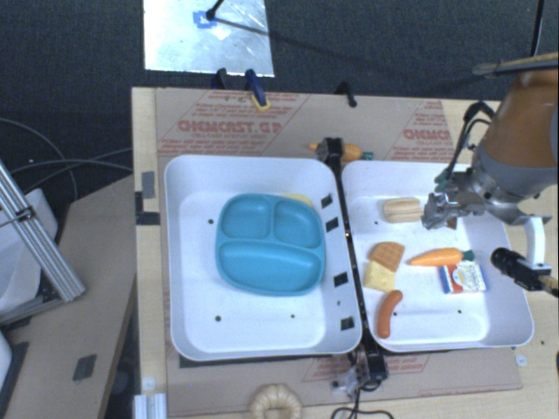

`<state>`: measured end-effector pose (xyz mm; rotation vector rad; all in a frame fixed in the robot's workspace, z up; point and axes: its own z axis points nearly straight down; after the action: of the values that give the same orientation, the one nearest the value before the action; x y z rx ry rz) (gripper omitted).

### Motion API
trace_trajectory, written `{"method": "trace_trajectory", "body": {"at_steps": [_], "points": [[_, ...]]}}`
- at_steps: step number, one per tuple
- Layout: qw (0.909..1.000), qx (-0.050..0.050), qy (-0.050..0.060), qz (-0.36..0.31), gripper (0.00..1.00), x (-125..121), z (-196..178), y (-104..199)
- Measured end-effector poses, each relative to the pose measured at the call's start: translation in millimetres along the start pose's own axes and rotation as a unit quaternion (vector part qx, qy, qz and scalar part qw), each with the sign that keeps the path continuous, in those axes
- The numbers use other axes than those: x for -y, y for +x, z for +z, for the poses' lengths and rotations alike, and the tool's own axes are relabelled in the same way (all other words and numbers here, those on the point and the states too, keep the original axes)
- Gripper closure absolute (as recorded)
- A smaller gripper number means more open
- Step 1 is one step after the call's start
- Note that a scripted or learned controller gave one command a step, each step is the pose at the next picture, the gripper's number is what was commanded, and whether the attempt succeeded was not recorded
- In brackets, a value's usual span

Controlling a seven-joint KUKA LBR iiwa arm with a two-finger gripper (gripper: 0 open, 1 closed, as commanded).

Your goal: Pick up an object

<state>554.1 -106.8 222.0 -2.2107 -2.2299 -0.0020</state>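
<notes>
Nearest you: pale ring [279, 401] on bench edge, outside bins. Right bin [507, 332] keeps task objects: sausage [388, 312], cheese wedge [379, 276], cracker [387, 254], carrot [437, 257], small packet [462, 278], bread roll [402, 209]. Gripper [436, 212] sits low just beside roll, probably lined up for it; if it pinches something you cannot tell. Left bin [188, 317] holds blue divided plate [270, 243], probably as drop place.

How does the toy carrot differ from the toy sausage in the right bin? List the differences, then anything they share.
1. The carrot is orange with a green tip; the sausage is reddish-orange all over.
2. The carrot lies nearly level across the view; the sausage runs steeply up and down.
3. The carrot tapers; the sausage keeps even thickness with rounded ends.
Both are long, narrow toy foods lying flat in the right bin.
</notes>
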Motion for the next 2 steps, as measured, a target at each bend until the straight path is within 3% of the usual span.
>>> {"method": "trace_trajectory", "body": {"at_steps": [1, 2], "points": [[1.0000, 0.000, 0.000, 0.000, 1.00, 12, 10, 53], [1.0000, 0.000, -0.002, -0.001, 1.00, 18, -8, 105]]}}
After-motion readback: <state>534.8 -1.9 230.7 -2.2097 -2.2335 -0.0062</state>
